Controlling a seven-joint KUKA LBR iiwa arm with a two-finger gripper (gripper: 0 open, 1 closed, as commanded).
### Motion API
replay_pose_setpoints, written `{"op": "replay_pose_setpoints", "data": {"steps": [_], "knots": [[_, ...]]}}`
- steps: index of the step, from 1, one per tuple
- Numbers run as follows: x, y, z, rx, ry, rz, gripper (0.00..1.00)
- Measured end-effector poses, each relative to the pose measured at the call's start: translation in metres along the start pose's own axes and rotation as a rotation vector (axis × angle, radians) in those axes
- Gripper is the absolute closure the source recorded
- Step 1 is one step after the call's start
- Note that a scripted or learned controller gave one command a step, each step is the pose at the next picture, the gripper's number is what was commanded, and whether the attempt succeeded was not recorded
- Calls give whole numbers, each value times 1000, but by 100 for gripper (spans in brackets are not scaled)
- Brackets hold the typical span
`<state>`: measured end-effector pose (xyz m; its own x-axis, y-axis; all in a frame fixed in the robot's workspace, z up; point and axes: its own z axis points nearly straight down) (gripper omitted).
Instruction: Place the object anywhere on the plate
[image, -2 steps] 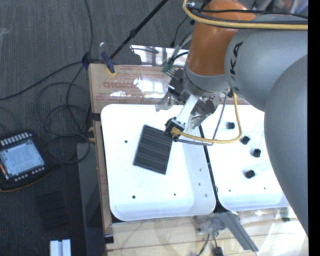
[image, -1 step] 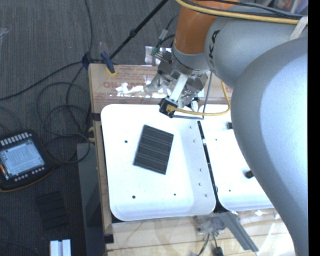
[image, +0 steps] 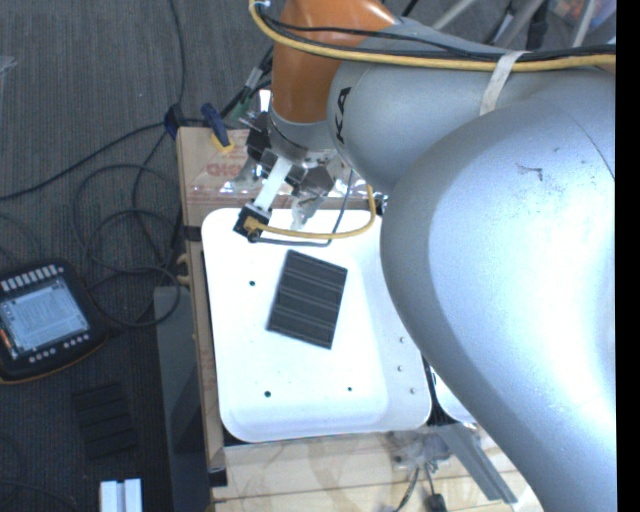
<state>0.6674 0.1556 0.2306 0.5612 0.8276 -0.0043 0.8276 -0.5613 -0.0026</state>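
Observation:
A dark grey ribbed rectangular slab (image: 307, 298) lies flat and slightly turned in the middle of the left white bin (image: 240, 390). My gripper (image: 306, 200) hangs over the bin's far edge, above and just beyond the slab's far end and apart from it. The bulky grey arm covers the right side of the view and hides most of the right bin (image: 452, 406), of which a thin sliver shows.
A control pendant (image: 40, 315) and loose cables lie on the dark floor to the left. Another dark ribbed piece (image: 105, 418) rests on the floor at lower left. A blue clamp (image: 215, 125) sits at the bench's far corner.

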Motion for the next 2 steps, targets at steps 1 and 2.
{"op": "replay_pose_setpoints", "data": {"steps": [1,2], "knots": [[-17,-106,-75,0,1,177,0],[23,-101,15,2,-2,227,0]]}}
